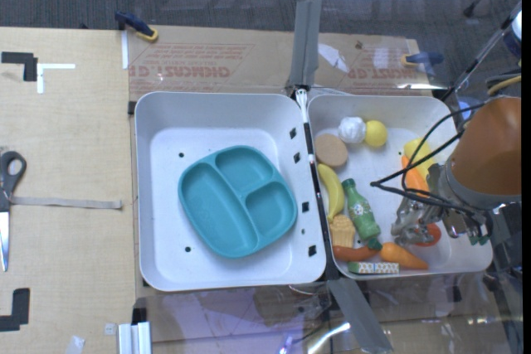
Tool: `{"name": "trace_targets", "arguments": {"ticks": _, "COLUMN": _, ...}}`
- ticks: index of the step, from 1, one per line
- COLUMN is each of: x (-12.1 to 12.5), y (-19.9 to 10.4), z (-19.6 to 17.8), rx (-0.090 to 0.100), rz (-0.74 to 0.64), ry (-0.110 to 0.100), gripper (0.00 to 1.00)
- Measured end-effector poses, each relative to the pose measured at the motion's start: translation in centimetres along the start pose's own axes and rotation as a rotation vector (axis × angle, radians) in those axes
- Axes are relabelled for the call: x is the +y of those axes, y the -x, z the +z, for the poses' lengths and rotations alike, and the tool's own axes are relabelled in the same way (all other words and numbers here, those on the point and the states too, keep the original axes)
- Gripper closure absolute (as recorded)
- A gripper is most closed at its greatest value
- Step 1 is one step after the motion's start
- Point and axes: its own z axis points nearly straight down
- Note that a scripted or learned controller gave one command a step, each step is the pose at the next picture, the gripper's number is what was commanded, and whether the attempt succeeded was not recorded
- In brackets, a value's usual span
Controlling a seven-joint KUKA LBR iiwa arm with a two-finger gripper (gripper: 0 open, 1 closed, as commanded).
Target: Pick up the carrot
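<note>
Carrot (404, 255) is lying near the right bin's (431, 107) front edge, beside the green bottle (361, 214). Gripper (417, 225) is hovering just above-right of it; grip state can't be told. Teal plate (238, 200) is sitting in the left bin (216, 105).

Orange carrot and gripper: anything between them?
In the camera view, the gripper hangs just above the tapered orange carrot; only bare white bin floor shows in between.

Glossy white plastic bins (149, 203), matt teal plastic tray (236, 199), pale wooden bench (66, 261).
</note>
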Motion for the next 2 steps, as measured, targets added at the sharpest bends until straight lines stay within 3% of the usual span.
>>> {"name": "trace_targets", "arguments": {"ticks": 1, "x": -0.1, "y": 0.9, "z": -0.7, "rx": -0.03, "rz": -0.002, "ry": -0.009, "gripper": 0.0}}
{"name": "trace_targets", "arguments": {"ticks": 2, "x": -3.0, "y": 4.0, "z": 0.1, "rx": 0.003, "rz": 0.208, "ry": 0.002, "gripper": 0.0}}
